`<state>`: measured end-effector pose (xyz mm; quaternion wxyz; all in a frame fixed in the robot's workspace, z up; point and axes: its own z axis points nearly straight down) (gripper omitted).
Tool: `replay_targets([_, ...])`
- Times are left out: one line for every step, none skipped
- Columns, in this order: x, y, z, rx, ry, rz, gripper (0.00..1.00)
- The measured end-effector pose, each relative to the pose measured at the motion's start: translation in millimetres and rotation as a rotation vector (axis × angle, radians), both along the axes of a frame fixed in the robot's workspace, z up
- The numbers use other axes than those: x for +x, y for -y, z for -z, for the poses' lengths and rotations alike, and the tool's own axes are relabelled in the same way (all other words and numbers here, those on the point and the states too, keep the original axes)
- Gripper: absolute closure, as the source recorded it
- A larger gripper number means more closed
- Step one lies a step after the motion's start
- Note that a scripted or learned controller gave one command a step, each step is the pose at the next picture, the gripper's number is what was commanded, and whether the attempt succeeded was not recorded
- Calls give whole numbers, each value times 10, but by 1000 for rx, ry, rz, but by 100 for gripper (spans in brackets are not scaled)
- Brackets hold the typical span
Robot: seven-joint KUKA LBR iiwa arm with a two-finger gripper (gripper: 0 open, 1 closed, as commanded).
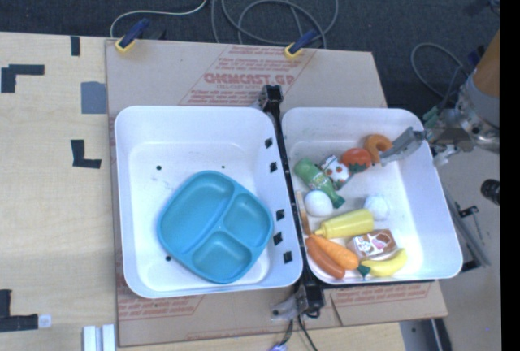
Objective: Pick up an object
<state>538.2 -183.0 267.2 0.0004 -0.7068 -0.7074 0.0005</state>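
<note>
Glossy plastic toy food (349, 223) in right white bin (426, 179); grey end effector (404, 145) above, grip state unclear.

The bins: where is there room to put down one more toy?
The left bin has bare white floor behind the blue tray, toward its far wall. The right bin has a bare strip along its far wall, behind the donut. Its near half is crowded: carrot, banana, yellow bottle.
</note>
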Motion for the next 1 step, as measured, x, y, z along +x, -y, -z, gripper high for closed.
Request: replay_targets([908, 100, 970, 0, -3, -3, 0])
